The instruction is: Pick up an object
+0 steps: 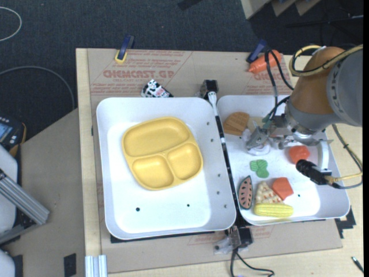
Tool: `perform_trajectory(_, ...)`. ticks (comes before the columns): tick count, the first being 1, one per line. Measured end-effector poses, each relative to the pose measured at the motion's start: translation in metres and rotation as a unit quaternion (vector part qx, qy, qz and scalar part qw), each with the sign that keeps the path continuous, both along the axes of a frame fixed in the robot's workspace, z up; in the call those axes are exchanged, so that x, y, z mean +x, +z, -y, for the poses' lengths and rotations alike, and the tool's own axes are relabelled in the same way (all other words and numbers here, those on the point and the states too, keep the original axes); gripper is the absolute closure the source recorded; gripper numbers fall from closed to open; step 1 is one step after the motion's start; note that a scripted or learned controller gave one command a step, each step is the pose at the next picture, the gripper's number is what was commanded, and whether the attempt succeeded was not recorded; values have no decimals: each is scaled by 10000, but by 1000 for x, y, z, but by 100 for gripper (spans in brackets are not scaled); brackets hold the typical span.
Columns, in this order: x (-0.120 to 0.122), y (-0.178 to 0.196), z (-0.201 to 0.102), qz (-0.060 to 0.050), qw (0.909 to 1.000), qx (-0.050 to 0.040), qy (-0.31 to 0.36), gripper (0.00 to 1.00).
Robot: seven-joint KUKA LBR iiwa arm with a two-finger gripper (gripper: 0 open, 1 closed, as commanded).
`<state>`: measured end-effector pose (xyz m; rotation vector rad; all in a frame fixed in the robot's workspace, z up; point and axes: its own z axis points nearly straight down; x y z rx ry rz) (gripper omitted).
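The hand (258, 141) is low in the right bin (328, 203), near its upper left part; how far it is open cannot be told, and nothing shows in its grip. Just beside it lies a brown round cookie (236, 123). Below are a green piece (259, 167), a watermelon slice (245, 191), a red block (282, 187) and corn (273, 210). A yellow divided plate (161, 152) sits in the left bin (115, 201).

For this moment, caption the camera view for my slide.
Gripper low in right bin near toy foods; yellow divided plate in left bin.
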<state>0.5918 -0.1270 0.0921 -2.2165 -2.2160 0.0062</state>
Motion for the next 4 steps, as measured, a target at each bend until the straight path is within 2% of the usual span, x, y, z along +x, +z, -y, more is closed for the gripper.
perform_trajectory(1,0,-8,0,21,10000,-5,-2,0)
perform_trajectory(2,2,6,0,66,10000,-12,-7,100)
perform_trajectory(4,-5,105,-4,77,10000,-21,8,100)
